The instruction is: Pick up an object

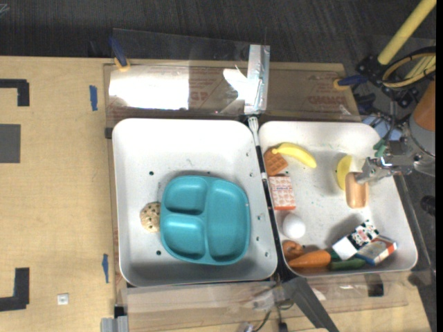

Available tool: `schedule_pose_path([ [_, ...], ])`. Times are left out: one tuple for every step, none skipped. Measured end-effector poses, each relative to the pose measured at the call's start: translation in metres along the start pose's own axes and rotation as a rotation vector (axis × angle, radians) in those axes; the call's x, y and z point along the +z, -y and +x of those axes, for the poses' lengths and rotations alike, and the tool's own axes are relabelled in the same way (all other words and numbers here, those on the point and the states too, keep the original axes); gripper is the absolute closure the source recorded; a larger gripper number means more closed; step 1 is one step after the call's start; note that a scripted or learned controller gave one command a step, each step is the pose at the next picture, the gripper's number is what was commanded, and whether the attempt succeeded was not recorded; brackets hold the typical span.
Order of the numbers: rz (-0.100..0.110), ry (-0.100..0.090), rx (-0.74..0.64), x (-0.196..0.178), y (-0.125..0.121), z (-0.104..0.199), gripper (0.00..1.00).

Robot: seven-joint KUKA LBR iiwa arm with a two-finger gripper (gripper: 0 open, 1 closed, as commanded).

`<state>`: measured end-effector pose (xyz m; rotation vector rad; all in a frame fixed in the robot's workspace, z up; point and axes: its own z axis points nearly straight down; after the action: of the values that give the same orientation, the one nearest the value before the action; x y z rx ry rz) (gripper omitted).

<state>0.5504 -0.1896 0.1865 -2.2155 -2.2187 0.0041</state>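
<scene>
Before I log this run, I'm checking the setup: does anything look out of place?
One thing: a round speckled cookie lies loose on the left white bin's floor, against the teal three-compartment tray, not in it.

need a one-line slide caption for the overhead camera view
KUKA arm's gripper hovers at a hot dog in the right bin; teal tray and cookie sit in the left bin.
</scene>
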Motion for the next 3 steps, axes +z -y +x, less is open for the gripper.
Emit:
schedule_pose_path([
  [0.004,-0.001,0.176,0.077,-0.027,0.022,0.0],
  [-0.006,0.003,0.008,0.04,-0.061,0.052,0.0],
  [-0.013,0.004,0.372,0.063,-0.108,0.049,0.0],
])
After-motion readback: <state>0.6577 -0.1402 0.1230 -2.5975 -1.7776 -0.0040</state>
